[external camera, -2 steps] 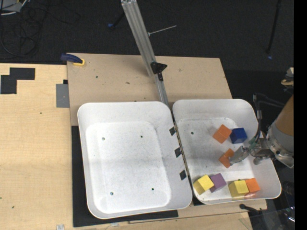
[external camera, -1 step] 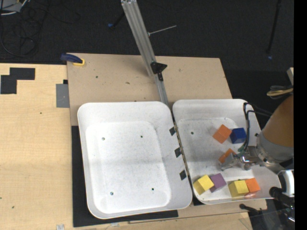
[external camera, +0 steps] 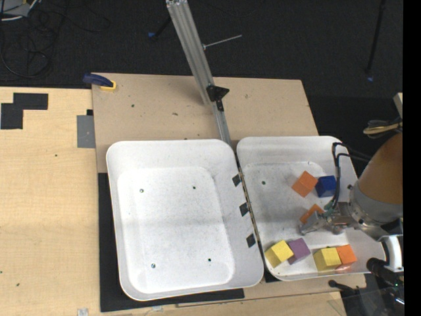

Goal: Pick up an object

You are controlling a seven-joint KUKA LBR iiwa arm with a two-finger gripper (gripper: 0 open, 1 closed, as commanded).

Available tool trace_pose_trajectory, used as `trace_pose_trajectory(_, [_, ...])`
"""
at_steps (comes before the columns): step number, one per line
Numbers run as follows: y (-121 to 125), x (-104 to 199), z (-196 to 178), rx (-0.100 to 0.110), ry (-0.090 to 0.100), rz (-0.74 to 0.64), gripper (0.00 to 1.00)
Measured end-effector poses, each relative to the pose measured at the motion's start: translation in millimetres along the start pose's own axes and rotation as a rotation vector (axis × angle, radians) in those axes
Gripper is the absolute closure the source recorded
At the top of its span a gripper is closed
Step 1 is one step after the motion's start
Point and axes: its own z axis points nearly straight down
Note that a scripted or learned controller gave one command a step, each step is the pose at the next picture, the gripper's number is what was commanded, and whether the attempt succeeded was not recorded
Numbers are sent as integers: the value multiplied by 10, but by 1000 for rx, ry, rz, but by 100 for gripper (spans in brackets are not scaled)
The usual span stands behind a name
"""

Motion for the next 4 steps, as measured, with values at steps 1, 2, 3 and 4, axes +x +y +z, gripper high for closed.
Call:
trace_pose_trajectory(1, [-8,-6,-93,2,2,7,100])
trace_pose_trajectory(2, [75,20,-551,-5,-2,-5,100])
trace_pose_trajectory(3, [0,-33,-1027,-5,-3,-5,100])
trace_pose_trajectory(4, [-4,-41,-1661,-8,-4,-5,100])
